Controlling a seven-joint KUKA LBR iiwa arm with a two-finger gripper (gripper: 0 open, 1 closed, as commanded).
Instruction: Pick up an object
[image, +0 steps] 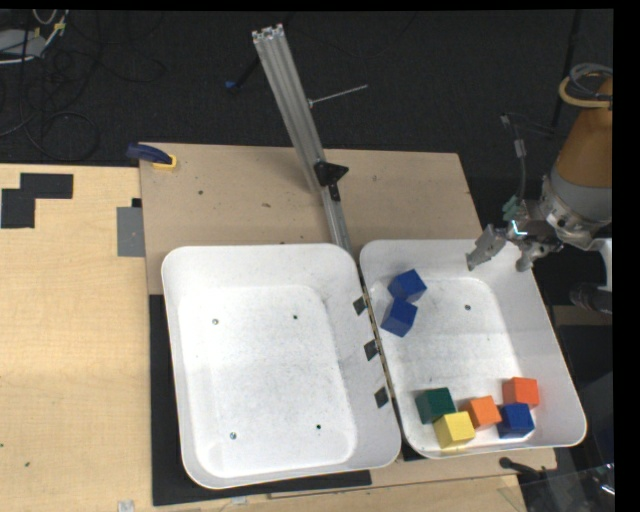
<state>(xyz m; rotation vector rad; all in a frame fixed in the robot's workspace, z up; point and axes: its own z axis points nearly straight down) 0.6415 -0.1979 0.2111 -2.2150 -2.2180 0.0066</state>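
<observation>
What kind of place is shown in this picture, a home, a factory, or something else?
Most likely a robotics lab test bench. Two shallow white bins sit side by side on a plywood bench, toy-like coloured blocks lie in the right bin, and loose cables run over the dark floor behind.

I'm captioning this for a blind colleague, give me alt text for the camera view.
A robot arm's open gripper hovers over the far edge of the right bin, holding nothing. That bin holds two blue blocks near its left wall and a cluster of green, yellow, orange, red and blue blocks at its near edge.
</observation>
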